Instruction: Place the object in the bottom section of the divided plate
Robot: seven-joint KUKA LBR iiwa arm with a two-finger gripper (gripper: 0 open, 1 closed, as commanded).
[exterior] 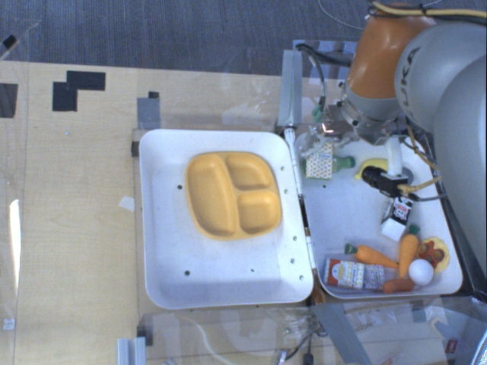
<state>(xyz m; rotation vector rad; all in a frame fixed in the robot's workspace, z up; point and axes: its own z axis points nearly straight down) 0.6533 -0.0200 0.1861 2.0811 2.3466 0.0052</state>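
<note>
- On the left, the left bin [160, 265] holds the yellow divided plate [221, 196]. None of its three sections carries anything, so the placing itself is not yet done.
- Just past the wall between the bins, at the far-left corner of the right bin [342, 219], a small patterned carton [319, 160] stands directly under the gripper [329, 130]. I take it to be the object meant.
- Whether the claw is wide, narrow or closed on the carton cannot be told from here.
- What is left, by my reckoning: a secure grasp, a lift over the wall, and a release into the plate's near section.
- Right of the carton lie a green item [346, 160] and a banana [374, 163], close enough to be nudged.
- Along the near-right edge sit a flat carton [354, 274], a carrot [373, 255] and an egg [421, 271], well apart from the carton's route.
</note>
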